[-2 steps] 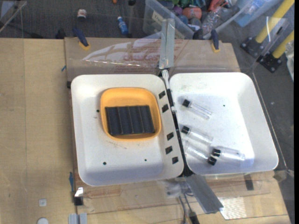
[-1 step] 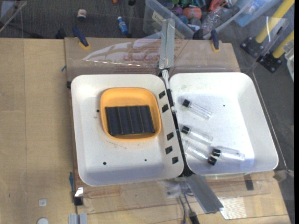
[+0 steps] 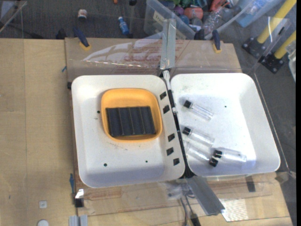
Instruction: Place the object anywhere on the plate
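Clear black-capped vials (image 3: 198,109) lie in the right bin (image 3: 235,98); cannot tell the end effector's state

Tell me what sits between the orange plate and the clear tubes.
In the camera view, the bins' raised divider with black tabs separates the orange plate from the clear tubes; otherwise bare white bin floor.

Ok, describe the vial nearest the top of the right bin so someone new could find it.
Look at the right bin, which holds several clear vials with black caps. The topmost vial lies alone in the upper left part, slanted, its cap toward the divider. The others lie lower, closer together.
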Robot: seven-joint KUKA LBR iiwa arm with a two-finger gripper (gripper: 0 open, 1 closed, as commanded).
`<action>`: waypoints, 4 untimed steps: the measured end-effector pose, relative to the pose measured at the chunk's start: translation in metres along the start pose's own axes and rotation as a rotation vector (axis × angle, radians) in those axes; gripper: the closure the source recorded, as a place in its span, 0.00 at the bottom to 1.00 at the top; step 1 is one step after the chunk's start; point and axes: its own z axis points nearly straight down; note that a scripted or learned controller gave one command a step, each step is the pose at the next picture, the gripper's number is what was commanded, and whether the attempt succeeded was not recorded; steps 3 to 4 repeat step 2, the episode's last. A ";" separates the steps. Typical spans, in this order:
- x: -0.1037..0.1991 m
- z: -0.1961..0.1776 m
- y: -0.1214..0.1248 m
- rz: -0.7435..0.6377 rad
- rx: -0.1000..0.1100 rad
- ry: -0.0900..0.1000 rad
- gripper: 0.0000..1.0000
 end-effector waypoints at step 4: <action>-0.004 0.001 -0.003 -0.646 -0.001 0.000 1.00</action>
